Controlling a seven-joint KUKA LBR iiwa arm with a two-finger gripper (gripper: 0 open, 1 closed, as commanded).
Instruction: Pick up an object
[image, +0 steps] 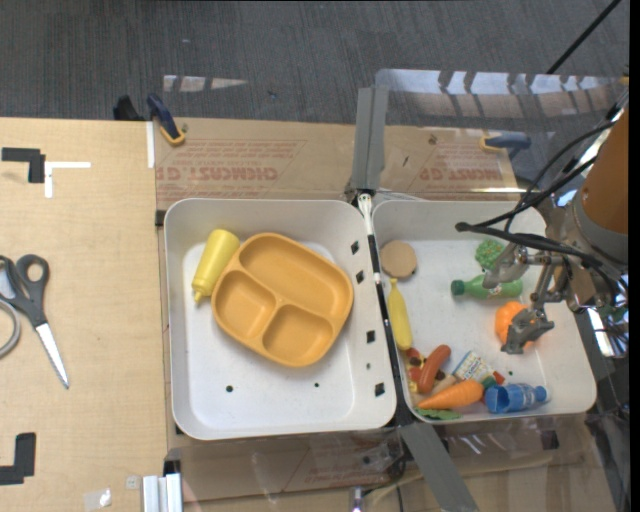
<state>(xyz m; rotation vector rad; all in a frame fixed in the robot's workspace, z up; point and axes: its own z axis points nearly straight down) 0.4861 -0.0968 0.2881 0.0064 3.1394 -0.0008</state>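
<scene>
Camera view: the metal two-finger hand (520, 300) hangs spread over the right white plastic bin (440, 225), just beside a small orange toy (510, 318), pinching nothing. Judged so, grasping and lifting remain undone.

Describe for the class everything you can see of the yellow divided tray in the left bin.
The yellow divided tray looks like smooth plastic, rounded at the corners, with three compartments: one long, two smaller. It lies flat, open side up, turned at an angle on the floor of the left bin, toward its upper half. A yellow bottle lies against its upper-left edge. Nothing sits in its compartments.
</scene>
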